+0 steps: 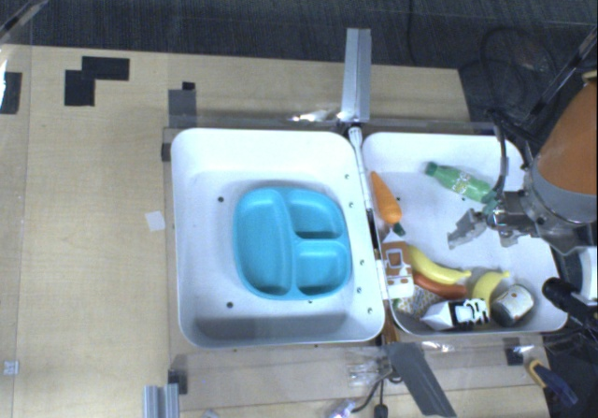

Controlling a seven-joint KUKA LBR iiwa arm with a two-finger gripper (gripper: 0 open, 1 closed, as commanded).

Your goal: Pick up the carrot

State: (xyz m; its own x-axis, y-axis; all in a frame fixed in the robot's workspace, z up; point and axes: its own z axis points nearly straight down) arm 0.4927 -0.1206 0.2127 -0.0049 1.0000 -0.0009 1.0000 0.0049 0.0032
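Note:
The orange carrot lies at the left wall of the right bin, pointing toward the far end. My gripper hovers over the middle-right of the same bin, a good hand's width to the right of the carrot. Its fingers are spread open and nothing sits between them. The grey arm with its orange band comes in from the right edge.
A green bottle lies just beyond the gripper. A banana, a small carton, a black-and-white item and a round grey object crowd the bin's near end. A blue divided plate sits in the left bin.

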